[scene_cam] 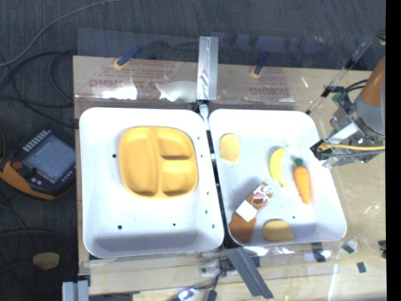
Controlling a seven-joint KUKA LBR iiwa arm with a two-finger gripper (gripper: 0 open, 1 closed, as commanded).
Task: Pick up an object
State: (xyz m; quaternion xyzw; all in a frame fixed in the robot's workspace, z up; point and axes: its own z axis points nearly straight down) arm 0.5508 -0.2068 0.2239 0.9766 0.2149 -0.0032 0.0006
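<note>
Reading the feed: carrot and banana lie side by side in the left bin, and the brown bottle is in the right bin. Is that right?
Not quite. The camera view shows the carrot and banana side by side in the right bin; the left bin holds a yellow tray. The brown bottle is in the right bin.

Overhead camera — slants down on 2 bins (150,224).

The right bin (263,129) has open floor along its far side — lower down, the banana (277,165), carrot (302,183) and bottle (252,211) sit close together.
</note>
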